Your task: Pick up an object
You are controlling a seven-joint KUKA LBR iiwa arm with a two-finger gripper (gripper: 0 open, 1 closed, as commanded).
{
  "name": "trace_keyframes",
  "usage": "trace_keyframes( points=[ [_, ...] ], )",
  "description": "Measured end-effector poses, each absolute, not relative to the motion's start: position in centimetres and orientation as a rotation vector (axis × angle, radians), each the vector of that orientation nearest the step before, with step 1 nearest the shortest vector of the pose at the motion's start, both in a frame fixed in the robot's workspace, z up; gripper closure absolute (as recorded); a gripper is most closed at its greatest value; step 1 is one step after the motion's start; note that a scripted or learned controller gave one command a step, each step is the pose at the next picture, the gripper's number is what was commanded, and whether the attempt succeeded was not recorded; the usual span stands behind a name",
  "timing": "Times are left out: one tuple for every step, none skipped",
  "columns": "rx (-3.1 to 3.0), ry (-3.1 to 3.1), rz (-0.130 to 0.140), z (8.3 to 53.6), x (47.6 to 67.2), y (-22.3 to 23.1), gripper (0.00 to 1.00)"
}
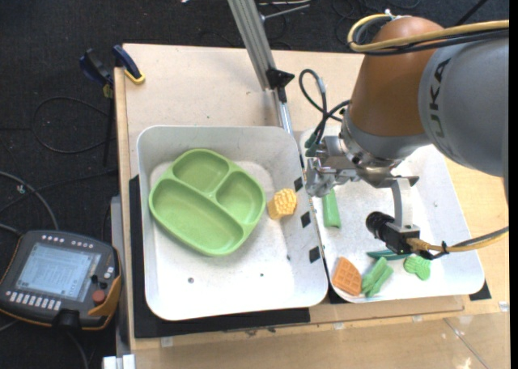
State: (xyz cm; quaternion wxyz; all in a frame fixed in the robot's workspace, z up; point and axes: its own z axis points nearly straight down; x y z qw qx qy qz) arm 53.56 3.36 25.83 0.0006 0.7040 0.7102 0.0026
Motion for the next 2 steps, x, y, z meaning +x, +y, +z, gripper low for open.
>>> trace_keyframes(
  points=[
    [2.212,2.228,0.006,28.0,56.9,7.0,1.0],
    [2.222,2.209,0.005,31.7,63.5,0.4,1.0]
  ],
)
